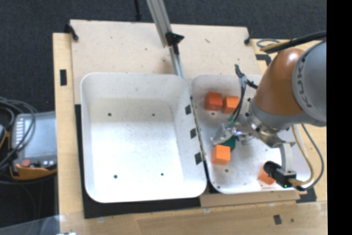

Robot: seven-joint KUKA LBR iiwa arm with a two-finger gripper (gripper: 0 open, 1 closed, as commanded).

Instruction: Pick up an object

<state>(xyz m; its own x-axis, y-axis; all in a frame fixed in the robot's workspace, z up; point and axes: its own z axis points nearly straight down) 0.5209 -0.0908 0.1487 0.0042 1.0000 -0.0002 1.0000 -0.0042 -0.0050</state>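
The right bin (pixel 220 187) holds several orange blocks: two side by side at the back (pixel 214 100) (pixel 231 103), one in the middle (pixel 221 154) and one near the front right corner (pixel 266 176). A small dark green object (pixel 230 144) lies just behind the middle block. My gripper (pixel 229 136) hangs low over the bin's middle, right above the green object and just behind the middle orange block. The grey arm with its orange band (pixel 280 82) hides the right part of the bin.
The left bin (pixel 91 118) sits beside the right one, sharing a dividing wall. A slanted metal pole (pixel 157 5) rises from behind the bins. Cables run along the arm at the right side.
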